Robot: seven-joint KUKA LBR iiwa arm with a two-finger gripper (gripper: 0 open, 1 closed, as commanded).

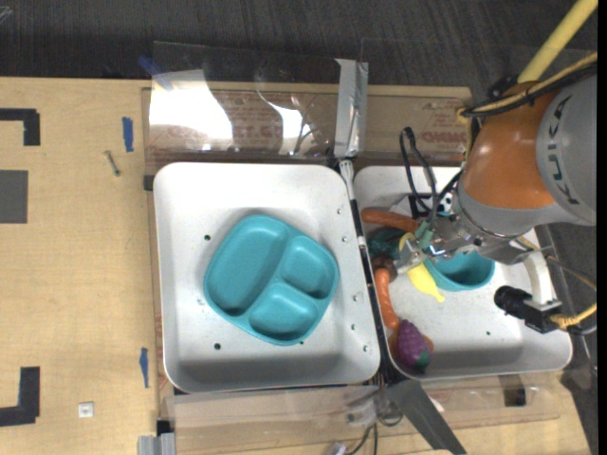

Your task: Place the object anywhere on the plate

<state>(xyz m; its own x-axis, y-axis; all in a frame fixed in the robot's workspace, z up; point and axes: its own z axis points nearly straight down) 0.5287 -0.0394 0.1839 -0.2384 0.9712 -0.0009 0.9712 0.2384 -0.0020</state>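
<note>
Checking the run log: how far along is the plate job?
Nothing placed: the teal plate in the left bin holds no object. In hand: the gripper is down among the right bin's toys by the yellow piece. Grasp, carry and placement remain.

You've got two bins side by side on the bench (66, 282): left bin (180, 349), right bin (541, 354), walls touching down the middle. The plate (270, 278) lies alone in the left bin, roughly centred, turned at an angle to the walls. Everything else sits in the right bin, crowded toward its left wall: a carrot (386, 218) at the back, a second carrot (384, 297) along the wall nearer the front, an eggplant (412, 345) in the front-left corner. The banana (426, 282) is right of the second carrot, touching the bowl (465, 273) on its right. The arm (517, 173) reaches in over the right bin's back-right; the gripper (434, 242) is above the bowl's rear-left edge.
</note>
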